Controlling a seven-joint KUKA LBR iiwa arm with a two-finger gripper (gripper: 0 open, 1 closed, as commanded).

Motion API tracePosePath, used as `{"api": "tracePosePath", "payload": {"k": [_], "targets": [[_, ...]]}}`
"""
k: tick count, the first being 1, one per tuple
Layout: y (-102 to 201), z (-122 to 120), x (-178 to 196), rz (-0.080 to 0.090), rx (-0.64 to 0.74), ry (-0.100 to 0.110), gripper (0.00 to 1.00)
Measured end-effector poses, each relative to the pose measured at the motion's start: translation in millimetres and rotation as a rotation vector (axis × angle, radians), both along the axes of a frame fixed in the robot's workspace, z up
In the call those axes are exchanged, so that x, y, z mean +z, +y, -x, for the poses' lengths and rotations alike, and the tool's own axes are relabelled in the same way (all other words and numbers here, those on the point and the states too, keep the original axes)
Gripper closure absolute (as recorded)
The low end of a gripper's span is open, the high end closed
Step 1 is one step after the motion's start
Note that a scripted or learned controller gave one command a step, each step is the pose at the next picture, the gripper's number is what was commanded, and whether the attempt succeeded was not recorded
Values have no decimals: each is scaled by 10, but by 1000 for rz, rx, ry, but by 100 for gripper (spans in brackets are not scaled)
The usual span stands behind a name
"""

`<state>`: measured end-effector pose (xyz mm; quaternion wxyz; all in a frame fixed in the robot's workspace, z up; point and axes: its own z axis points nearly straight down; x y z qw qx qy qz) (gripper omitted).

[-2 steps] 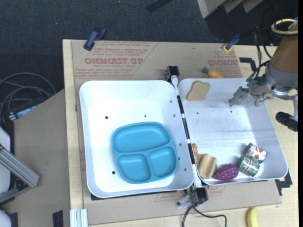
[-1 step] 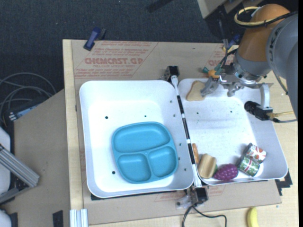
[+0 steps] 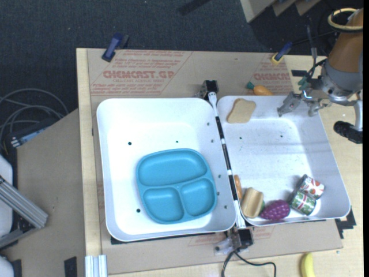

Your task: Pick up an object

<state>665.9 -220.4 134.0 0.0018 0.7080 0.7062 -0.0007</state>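
Observation:
My gripper [image 3: 298, 107] hangs over the far edge of the right bin [image 3: 277, 149], its fingers spread open with nothing between them. A tan slice of bread [image 3: 241, 111] lies in that bin's far left corner, to the gripper's left. Along the near edge lie a small green and red can [image 3: 307, 196], a purple bunch of grapes [image 3: 277, 210], a tan roll [image 3: 252, 201] and a thin orange piece [image 3: 237, 184] by the divider. All of these are well apart from the gripper.
The left bin [image 3: 115, 154] holds a blue divided plate [image 3: 176, 184]. An orange item [image 3: 261, 89] lies on the bench behind the right bin. Blue clamps [image 3: 115, 47] sit at the board's far edge. A yellow item [image 3: 307, 265] lies at the front right.

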Motion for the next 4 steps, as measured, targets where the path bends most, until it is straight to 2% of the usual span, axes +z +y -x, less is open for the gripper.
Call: {"api": "tracePosePath", "payload": {"k": [1,2,3,4], "targets": [[21,-18,113,0,3,-5,100],[431,-13,306,-4,4,0,100],[1130,361,715,-6,5,1,100],[1118,361,810,-4,3,0,100]]}}
